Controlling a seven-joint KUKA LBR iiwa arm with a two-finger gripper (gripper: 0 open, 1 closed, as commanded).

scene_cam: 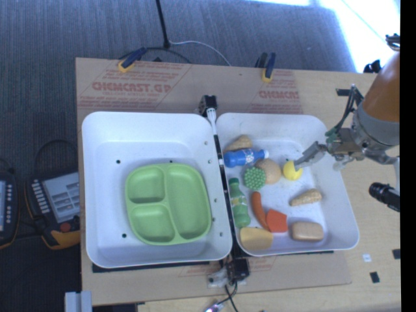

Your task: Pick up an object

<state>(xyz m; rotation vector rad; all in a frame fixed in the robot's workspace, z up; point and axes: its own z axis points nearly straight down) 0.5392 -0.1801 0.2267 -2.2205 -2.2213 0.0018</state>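
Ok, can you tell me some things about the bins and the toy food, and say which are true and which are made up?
1. The green tray lies in the left bin. True.
2. The blue bottle lies in the left bin. False: it lies in the right bin, near the divide between the bins.
3. The gripper holds the yellow banana. False: the banana lies on the bin floor just below it.
4. An orange carrot lies beside a red piece. True.
5. The green tray has food in it. False: its compartments are bare.
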